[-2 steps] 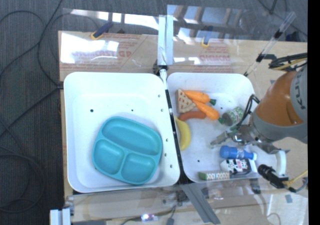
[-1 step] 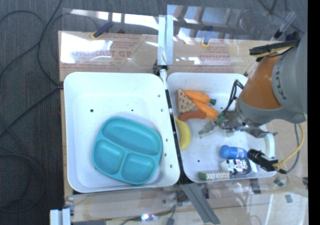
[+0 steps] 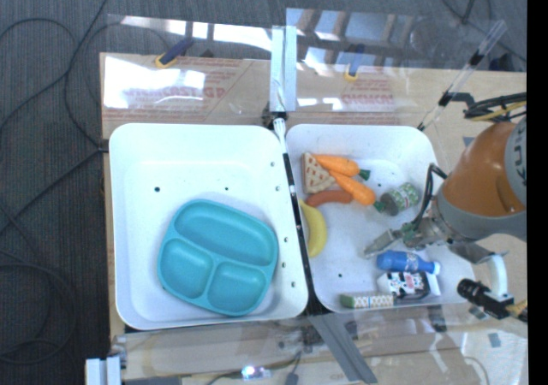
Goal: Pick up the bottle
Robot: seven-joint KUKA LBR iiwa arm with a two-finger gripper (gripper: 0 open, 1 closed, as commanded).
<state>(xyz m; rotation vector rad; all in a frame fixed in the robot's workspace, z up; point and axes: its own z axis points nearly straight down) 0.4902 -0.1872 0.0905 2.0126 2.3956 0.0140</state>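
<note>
The gripper (image 3: pixel 396 238) is hanging low in the right bin (image 3: pixel 342 289), its two thin fingers (image 3: pixel 381 243) reaching leftward toward the bin's middle, and whether they are spread or pressed together I cannot tell; nothing is showing between them. Just below them the bottle (image 3: pixel 408 264) is lying on its side on the bin floor, blue cap end pointing left, pale body running right toward the front right corner, with a small black-and-white carton (image 3: pixel 410 285) touching it from below. It is looking like a small, light plastic bottle, stiff but smooth and round, so it is likely to roll or slip from a glancing pinch; taking it across the middle of the body, fingers straddling its width, seems safest. Farther out, a dark green can (image 3: pixel 399 199) is lying above the gripper, carrots (image 3: pixel 347 176) and a banana (image 3: pixel 315 231) are sitting toward the left wall, and a teal divided plate (image 3: pixel 218 257) is resting in the left bin (image 3: pixel 137 169).
</note>
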